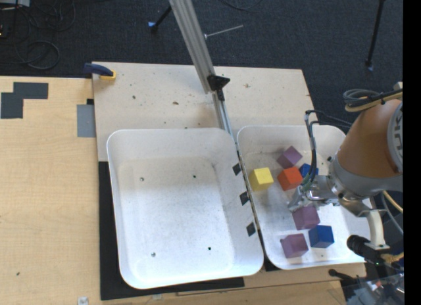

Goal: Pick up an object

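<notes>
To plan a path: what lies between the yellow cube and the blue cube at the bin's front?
In the camera view, a purple cube lies between the yellow cube and the blue cube.

Blocks by my gripper (301,198)
Orange cube (289,178) just above it, purple cube (306,217) just below, yellow cube (262,177) off to its left.

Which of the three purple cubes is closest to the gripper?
The middle purple cube, directly below the gripper and almost touching it. The upper one sits beyond the orange cube; the lower one is near the bin's front rim.
</notes>
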### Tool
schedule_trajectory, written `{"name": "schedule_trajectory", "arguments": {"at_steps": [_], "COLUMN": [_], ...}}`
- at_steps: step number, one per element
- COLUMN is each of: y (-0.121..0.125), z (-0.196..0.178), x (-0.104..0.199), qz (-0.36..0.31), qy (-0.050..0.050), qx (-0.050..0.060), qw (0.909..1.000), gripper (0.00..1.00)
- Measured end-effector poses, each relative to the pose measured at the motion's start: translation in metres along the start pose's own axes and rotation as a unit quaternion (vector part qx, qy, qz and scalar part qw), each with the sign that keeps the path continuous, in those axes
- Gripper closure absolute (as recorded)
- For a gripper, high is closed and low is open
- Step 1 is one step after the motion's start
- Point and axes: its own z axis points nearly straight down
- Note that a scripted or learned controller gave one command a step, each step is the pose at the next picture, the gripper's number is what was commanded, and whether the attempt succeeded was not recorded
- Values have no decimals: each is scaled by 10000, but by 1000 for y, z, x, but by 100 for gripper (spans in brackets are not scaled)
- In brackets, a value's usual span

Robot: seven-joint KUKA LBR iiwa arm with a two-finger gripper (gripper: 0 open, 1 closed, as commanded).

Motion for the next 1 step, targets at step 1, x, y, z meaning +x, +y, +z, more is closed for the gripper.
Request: {"name": "schedule_trajectory", "arguments": {"at_steps": [1], "y": [4], "z": [-42], "x": [-1], "qz": [-51], "qy": [-1], "qx": [-1], "qw": [10000], "gripper": [100]}}
